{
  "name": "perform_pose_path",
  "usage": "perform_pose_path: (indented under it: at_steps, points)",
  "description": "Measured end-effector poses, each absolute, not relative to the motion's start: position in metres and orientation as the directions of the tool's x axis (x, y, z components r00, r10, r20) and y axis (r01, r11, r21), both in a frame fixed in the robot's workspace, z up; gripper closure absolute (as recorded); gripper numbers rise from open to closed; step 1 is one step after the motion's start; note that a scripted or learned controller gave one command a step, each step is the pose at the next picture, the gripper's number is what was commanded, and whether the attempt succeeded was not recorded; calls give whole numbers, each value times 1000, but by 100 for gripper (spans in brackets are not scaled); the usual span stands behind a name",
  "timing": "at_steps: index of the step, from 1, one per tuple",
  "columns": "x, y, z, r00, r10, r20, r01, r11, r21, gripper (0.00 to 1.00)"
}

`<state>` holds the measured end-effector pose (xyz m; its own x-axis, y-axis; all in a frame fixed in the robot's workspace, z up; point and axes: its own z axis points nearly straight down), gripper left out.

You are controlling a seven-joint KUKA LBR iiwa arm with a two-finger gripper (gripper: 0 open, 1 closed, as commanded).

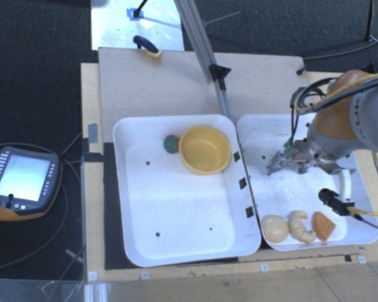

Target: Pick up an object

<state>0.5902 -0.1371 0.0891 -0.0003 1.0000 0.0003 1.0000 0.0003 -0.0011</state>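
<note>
1. We are seeing three small objects, a cream lump [274,228], a pale curved piece [299,226] and an orange wedge [323,226], lying at the right bin's [258,131] six o'clock edge.
2. The gripper [278,164] is hovering at their twelve o'clock (jaw spread unclear to us).
3. A yellow bowl [205,150] is sitting in the left bin [129,231].

Yellow bowl [205,150] in left bin [176,231], green ball [171,144] touching it; gripper [278,164] over right bin [264,131] — three pastries [298,226] below
</note>
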Motion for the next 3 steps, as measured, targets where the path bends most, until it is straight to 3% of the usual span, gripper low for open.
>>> perform_pose_path:
  at_steps: [1,3]
  points:
    - [591,-137,101,0,1000,0,1000,0,2,100]
    - [590,-140,207,0,1000,-1,1000,0,4,100]
